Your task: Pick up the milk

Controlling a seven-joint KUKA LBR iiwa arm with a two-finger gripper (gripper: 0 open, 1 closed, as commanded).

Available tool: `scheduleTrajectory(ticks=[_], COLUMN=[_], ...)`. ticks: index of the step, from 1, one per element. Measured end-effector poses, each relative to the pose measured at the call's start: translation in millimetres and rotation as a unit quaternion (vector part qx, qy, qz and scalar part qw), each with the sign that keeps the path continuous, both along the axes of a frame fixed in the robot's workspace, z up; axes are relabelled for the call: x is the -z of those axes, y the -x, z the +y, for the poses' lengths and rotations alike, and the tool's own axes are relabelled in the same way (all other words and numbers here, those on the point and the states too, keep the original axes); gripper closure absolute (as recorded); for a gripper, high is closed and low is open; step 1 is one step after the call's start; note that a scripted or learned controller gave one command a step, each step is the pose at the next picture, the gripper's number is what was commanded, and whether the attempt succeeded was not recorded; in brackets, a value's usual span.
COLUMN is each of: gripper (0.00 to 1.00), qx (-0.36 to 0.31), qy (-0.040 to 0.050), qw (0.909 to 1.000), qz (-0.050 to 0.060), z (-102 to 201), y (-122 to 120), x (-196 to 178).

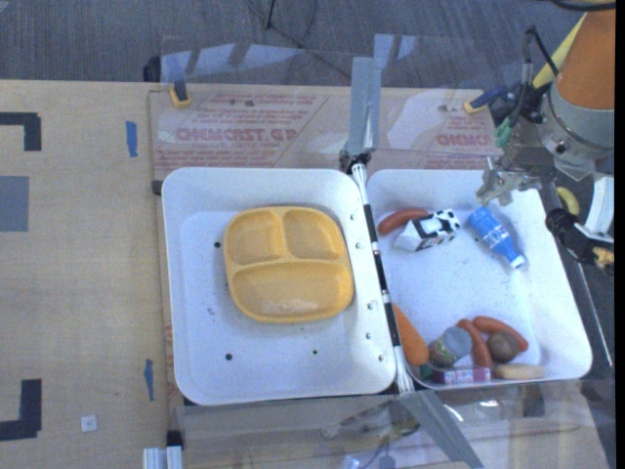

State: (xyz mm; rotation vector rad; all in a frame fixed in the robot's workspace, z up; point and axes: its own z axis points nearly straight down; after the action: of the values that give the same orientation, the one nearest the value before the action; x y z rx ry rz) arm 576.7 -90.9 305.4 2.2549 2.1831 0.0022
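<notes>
Now the end effector [500, 186] hangs over the right bin [571, 306] near its 12 o'clock edge, and I cannot tell if it is open or closed. The milk [431, 231] is a small carton with black and white cow spots. It lies on its side at about 10 o'clock in that bin, touching a red sausage [401, 220]. The arm should go toward 9 o'clock, drop straight down, and pinch the carton's narrow sides.

Arm's in from the right, far-right corner of the shot. Orange band up top at the edge, grey wrist section just below it w/ cables and a blue fitting on its left side. Wrist angles down and left. Pincer [500, 186] hangs at the low end, metal fingers [491, 190] pointing down-left, nothing seen between them. Finger gap too small to judge.
</notes>
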Motion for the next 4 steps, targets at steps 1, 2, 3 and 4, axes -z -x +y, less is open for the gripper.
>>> scheduleTrajectory(ticks=[1, 2, 3, 4], gripper=[1.00, 0.00, 0.00, 0.00], qx=[-0.049, -0.049, -0.054, -0.081], qy=[-0.0004, -0.0004, -0.0002, -0.0005], qw=[0.9988, 0.9988, 0.9986, 0.9967], qz=[0.001, 0.001, 0.001, 0.002], z=[25, 25, 57, -3], y=[34, 34, -9, 3], x=[80, 80, 121, 183])
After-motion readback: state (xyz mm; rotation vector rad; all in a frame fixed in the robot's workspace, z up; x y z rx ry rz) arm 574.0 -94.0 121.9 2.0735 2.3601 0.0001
